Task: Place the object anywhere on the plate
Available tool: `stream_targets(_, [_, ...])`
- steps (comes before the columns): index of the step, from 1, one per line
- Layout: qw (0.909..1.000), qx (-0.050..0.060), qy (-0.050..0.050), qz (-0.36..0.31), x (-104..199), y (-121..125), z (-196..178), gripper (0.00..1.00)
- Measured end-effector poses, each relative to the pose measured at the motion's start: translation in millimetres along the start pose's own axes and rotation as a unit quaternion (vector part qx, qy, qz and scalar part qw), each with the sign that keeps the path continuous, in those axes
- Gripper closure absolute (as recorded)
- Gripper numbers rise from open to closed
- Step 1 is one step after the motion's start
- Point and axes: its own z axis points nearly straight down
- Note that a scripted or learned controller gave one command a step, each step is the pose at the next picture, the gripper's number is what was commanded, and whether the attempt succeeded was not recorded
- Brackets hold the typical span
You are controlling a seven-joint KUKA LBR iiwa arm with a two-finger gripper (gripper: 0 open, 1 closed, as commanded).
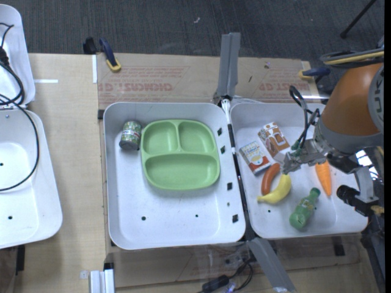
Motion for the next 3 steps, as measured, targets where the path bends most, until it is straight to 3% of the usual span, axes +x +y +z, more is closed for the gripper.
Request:
stream_targets(1, [0.9985,0.0,-0.001,0.055,17,-7,-32,1.0])
stream_targets(2, [0.9983,0.0,-0.001,0.058,15,11,-55,1.0])
stream_targets(3, [1.0,-0.001,0.0,0.003,-4,-44,59,1.0])
